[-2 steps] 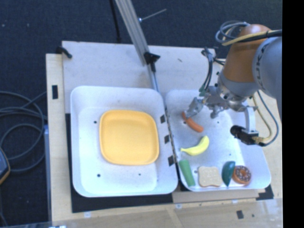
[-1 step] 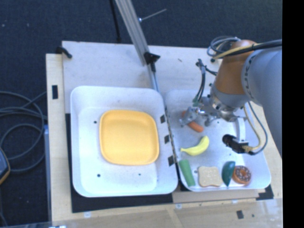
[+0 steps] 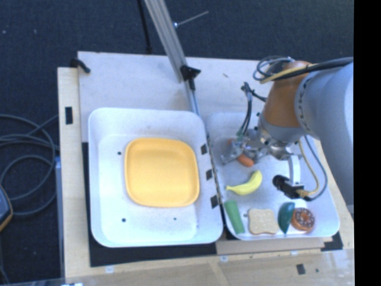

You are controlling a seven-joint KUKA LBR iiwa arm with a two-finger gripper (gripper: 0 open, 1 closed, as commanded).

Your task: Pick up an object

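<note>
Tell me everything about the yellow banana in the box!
The banana is a small, bright yellow, curved toy-like fruit, smooth and plastic-looking, with one darker tip. It lies flat on the floor of the right bin, about in the middle, its thick end up to the right and its thin end down to the left. A small orange thing sits just above it, apart from it. The green stick lies just below its lower tip; I cannot tell whether they touch.

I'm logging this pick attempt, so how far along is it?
Done: the arm has reached into the right bin, with its end effector low beside a small orange item. In hand: nothing I can confirm. Left: a clear grasp and lift; the banana, toast and donut lie untouched.
</note>
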